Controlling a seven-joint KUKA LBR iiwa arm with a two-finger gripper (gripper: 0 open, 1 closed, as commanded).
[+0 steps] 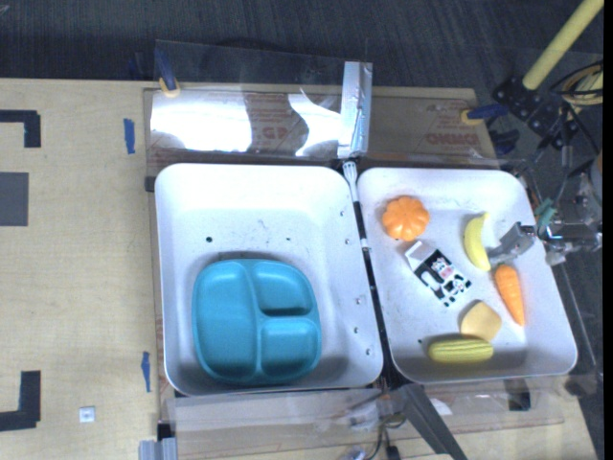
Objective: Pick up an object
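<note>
The right bin [460, 182] holds several small objects. An orange pumpkin [405, 218] lies at its back left, and a yellow banana [476, 241] stands near the right side. A carrot [511, 293] lies along the right wall. In the middle rests a black-and-white box [437, 272]. Towards the front sit a pale yellow wedge [482, 321] and a yellow corn cob [460, 351]. My gripper [515, 240] reaches in over the right wall, low beside the banana and just above the carrot's top. Nothing shows held in it.
The left bin [251, 188] holds a blue divided plate [256, 319]. A clear plastic sheet [254, 113] lies behind the bins. A yellow pole [565, 34] and cables stand at the back right. The arm's grey body [575, 220] hangs over the right bin's rim.
</note>
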